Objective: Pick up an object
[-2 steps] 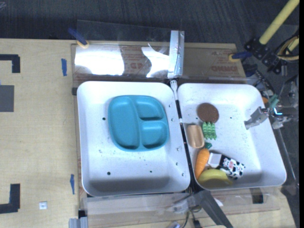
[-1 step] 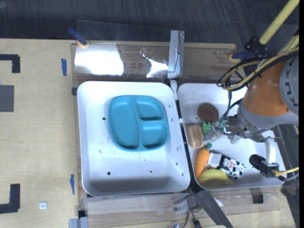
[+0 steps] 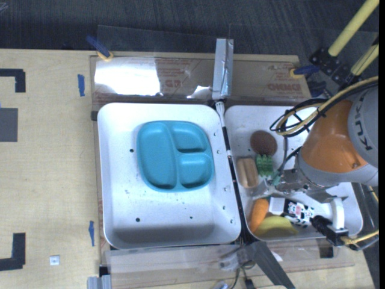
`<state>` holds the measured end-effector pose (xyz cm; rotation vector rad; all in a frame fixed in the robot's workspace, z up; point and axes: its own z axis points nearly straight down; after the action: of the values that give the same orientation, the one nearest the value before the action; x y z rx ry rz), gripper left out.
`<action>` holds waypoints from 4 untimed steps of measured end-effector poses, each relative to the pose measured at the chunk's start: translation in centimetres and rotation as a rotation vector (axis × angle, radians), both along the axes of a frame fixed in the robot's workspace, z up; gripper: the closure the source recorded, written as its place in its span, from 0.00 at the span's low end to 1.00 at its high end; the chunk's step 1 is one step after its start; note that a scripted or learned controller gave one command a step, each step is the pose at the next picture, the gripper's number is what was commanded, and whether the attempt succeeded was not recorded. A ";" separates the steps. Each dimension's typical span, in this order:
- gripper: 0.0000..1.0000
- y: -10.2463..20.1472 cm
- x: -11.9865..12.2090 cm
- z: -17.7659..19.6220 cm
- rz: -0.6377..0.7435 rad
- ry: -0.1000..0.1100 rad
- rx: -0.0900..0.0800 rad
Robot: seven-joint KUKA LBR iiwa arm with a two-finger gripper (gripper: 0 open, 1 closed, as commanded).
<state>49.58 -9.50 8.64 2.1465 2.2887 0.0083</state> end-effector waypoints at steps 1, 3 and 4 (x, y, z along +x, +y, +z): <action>1.00 -0.1 0.2 0.8 -0.003 -0.003 -0.001; 1.00 6.5 8.5 15.5 -0.003 0.006 -0.002; 1.00 -0.8 2.9 10.7 0.270 0.014 0.000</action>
<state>52.46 -10.29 19.38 1.8255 2.5650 -0.0064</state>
